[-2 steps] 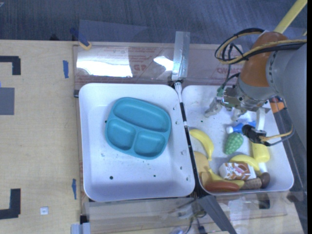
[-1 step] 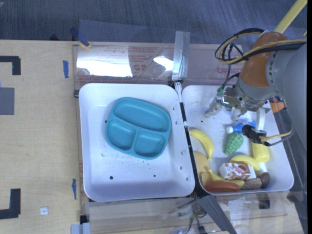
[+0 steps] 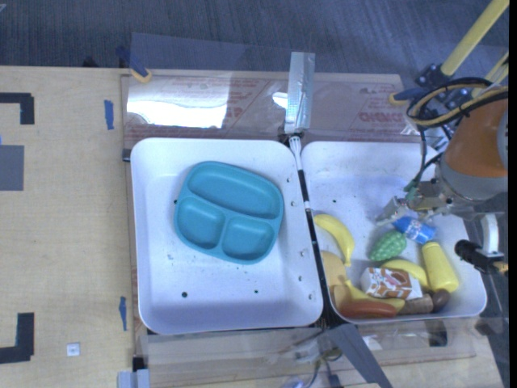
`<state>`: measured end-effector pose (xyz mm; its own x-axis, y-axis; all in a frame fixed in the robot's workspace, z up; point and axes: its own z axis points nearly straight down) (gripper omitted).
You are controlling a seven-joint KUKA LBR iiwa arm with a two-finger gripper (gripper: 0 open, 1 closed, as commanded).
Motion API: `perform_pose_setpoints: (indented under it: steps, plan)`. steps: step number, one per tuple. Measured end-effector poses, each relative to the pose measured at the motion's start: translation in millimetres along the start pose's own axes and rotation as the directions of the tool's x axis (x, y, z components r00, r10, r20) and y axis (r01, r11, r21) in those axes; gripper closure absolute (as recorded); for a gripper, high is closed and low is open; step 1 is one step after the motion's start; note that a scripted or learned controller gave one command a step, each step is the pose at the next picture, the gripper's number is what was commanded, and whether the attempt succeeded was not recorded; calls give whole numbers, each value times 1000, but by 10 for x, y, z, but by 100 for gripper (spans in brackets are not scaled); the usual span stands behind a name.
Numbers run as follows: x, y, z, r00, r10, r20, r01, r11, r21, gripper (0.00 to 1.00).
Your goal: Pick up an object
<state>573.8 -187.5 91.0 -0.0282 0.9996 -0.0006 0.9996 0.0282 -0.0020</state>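
Your claw (image 3: 408, 206) hangs with fingers spread wide, holding nothing, so drop it straight onto the green toy (image 3: 388, 245) and squeeze gently.

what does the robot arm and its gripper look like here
The arm is grey with a broad orange band above the wrist. Black and yellow cables loop beside it. The gripper is a small metal piece with greenish parts and thin wires running up toward the wrist.
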Motion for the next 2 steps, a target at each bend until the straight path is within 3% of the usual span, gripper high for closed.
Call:
perform_pose_setpoints:
  steps: [1,2]
  plan:
    - [20,17,-103,1000,-1,-1,1,1000,-4,100]
    - [938,-463,-1716,996,89,-2,-89,996,-15,100]
